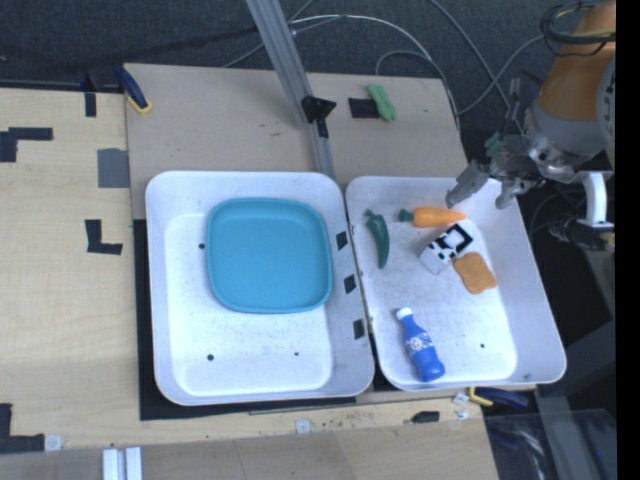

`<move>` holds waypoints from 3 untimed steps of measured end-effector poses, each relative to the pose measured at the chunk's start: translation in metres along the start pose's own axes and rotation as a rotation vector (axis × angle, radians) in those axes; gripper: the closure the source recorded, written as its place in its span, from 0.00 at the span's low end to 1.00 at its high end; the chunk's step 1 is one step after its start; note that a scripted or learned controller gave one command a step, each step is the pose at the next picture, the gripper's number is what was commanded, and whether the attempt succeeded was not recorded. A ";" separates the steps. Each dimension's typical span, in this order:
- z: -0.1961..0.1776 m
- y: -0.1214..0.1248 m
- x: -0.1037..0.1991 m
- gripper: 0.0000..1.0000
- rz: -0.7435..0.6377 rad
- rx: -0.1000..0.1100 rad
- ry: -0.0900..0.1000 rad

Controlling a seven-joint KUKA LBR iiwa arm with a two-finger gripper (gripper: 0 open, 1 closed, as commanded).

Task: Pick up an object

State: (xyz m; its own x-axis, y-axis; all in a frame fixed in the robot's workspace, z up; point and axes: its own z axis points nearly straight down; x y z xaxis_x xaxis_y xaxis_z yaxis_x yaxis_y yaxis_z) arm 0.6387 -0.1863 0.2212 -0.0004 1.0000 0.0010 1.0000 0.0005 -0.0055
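- Hovering at the right bin's [520, 268] upper right corner, the tool [486, 188] has its fingers spread, gripping nothing.
- The carrot [436, 216] lies just left and below it, long axis across the bin.
- Dice [447, 246], bread [475, 272], pepper [379, 237] and bottle [419, 344] lie farther off.

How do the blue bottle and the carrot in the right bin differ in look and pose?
The blue bottle is blue with a white cap; the carrot is orange with a green end. The bottle lies near the bin's front, pointing front to back; the carrot lies crosswise near the back. Both lie flat in the right bin.
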 end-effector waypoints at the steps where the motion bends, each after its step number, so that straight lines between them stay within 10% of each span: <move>1: 0.053 -0.009 0.007 0.00 -0.001 0.000 0.000; 2: 0.096 -0.008 0.013 0.00 0.000 -0.006 -0.002; 3: 0.082 -0.006 0.013 1.00 0.000 -0.011 -0.003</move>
State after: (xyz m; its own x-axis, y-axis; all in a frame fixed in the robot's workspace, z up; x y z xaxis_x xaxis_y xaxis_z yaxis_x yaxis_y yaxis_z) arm 0.6318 -0.1735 0.1389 -0.0005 1.0000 -0.0023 1.0000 0.0005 0.0055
